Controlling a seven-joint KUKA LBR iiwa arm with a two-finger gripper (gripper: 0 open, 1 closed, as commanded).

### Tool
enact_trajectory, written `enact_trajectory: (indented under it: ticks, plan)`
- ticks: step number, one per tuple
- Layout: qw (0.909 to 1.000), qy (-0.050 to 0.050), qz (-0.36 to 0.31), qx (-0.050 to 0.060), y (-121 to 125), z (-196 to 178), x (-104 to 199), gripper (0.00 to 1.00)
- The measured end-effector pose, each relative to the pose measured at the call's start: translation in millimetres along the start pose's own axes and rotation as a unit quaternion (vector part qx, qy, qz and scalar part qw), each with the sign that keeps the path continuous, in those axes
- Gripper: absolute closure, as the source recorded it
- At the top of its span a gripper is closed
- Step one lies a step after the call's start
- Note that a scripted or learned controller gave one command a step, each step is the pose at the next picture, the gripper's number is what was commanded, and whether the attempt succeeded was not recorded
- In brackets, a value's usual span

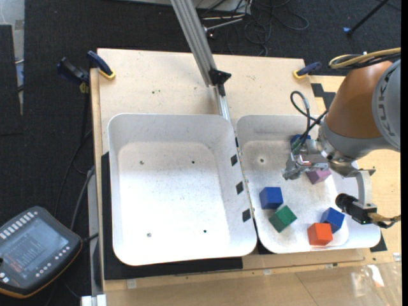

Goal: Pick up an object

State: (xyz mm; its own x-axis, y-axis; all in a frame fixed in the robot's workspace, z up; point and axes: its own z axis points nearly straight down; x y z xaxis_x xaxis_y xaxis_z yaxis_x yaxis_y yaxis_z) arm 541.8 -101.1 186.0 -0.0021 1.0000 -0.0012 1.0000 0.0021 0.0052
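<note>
My gripper (298,166) is low over the right bin (255,152), in its upper middle part, with the grey and orange arm coming in from the right. A small purple block (317,174) lies right beside the gripper on its right, partly covered by the wrist. Whether it touches the gripper I cannot tell. Nearer the front of this bin lie a blue cube (271,196), a green cube (282,217), a red-orange cube (320,233) and a second blue cube (332,218).
The left bin (121,171) stands next to the right one. A slanted metal pole (194,34) runs down to the bins' shared back edge. A black fixture (354,209) sticks out over the right bin's right rim. A teach pendant (32,250) lies at the lower left.
</note>
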Motion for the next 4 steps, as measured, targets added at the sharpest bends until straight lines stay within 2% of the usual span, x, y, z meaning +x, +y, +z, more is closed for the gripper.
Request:
enact_trajectory:
  ticks: [2,3,4]
  plan:
    - [1.0000,0.000,0.000,-0.001,2,-104,-11,1.00]
    - [1.0000,0.001,-0.003,0.003,3,-85,44,1.00]
    - [1.0000,0.001,-0.003,0.002,13,-85,97,1.00]
